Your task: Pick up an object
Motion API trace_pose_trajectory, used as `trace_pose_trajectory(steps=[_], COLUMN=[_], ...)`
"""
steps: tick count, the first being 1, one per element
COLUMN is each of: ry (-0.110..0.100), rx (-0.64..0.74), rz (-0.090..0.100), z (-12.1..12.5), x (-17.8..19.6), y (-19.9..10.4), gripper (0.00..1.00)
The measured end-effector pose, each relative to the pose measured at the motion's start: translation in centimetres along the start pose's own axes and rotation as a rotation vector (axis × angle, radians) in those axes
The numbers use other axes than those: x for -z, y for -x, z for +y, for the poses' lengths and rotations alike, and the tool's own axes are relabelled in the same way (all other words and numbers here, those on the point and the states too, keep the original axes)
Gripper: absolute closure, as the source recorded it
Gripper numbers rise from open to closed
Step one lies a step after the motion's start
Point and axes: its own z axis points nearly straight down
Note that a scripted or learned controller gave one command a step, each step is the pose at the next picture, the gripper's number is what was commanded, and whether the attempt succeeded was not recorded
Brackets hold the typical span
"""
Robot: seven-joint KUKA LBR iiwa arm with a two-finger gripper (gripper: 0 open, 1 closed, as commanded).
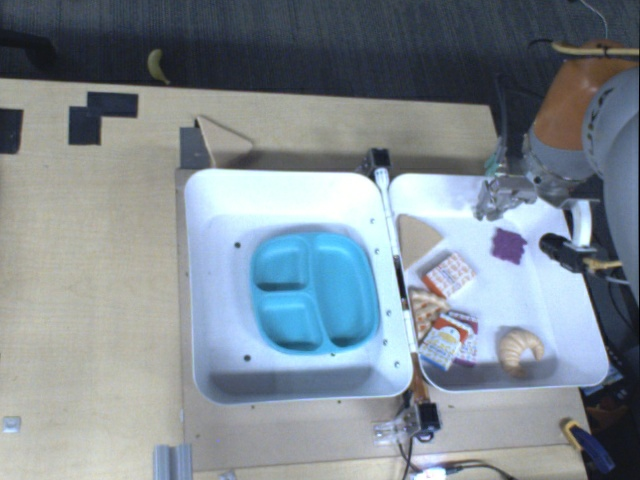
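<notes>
Start at the gripper [497, 200]: it hangs over the upper edge of the right bin [590, 343], at about twelve o'clock of that bin's floor, and you cannot tell from this angle how wide it stands or whether anything sits in it, so treat it as unconfirmed. The nearest candidate is the purple piece [509, 245], just down toward five o'clock from the tool, lying flat and alone on bare white floor; it looks small, thin and light, probably soft, so you would likely want to come straight down and pinch across its short width. Further out at seven o'clock from the tool sit the small printed box [447, 274] and, below it, the packet [447, 340], crowded together beside what looks like a waffle-patterned item; these look light but slick-faced, and their closeness leaves little room. At the bin's six o'clock lies the croissant [521, 346], rounded and probably a light toy, best taken across its fat middle. Well off at nine o'clock, the left bin [215, 298] carries a blue divided tray [315, 293].
</notes>
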Motion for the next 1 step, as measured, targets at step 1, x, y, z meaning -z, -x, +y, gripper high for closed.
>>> trace_pose_trajectory(steps=[1], ry=[-0.002], rx=[0.0], rz=[0.0], z=[-0.03], x=[-0.05], y=[-0.01], gripper=[0.0])
